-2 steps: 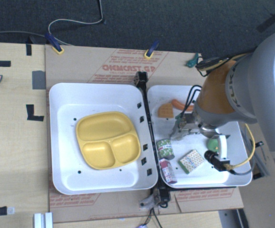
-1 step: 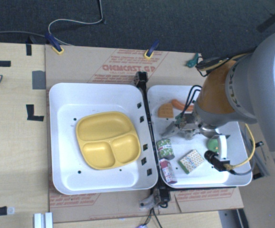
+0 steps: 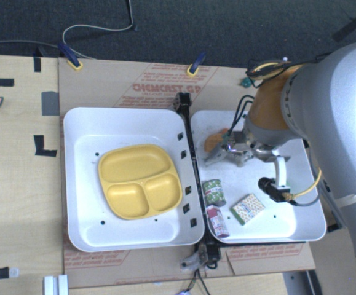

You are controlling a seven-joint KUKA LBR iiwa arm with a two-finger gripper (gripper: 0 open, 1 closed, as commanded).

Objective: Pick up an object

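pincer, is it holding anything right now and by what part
Cannot be told. The pincer is down in the right bin, right beside a small orange-brown object, but the view is too blurred to show anything between its tips.

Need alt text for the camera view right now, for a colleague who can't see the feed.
The grey arm's tool is down in the right bin, beside a small orange object; a green can, a red can and a patterned packet lie nearer the camera. The left bin holds a yellow divided plate.

A cardboard sheet (image 3: 159, 85) is spread under both bins, held by two yellow clips (image 3: 196, 66). A black cable (image 3: 128, 5) is looped behind it.
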